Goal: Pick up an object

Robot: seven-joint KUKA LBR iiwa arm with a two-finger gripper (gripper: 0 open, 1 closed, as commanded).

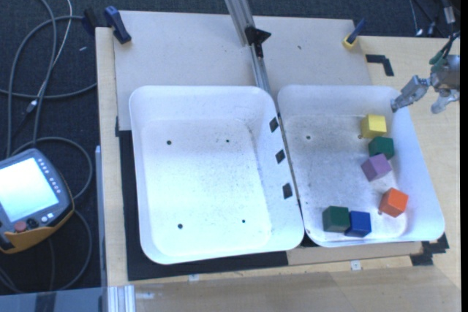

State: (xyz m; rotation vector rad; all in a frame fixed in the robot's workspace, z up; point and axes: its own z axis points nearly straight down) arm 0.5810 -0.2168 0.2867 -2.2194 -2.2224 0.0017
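Gripper (424,96) sits at the upper right edge of the right bin (322,113), its two fingers spread apart with nothing between them, near the yellow block (374,125) but not touching it. In that bin, along the right side from top down: yellow block, dark green block (381,147), purple block (376,166), orange block (393,202). Near the front wall a green block (336,218) touches a blue block (358,223); the left bin (146,113) lies beside.
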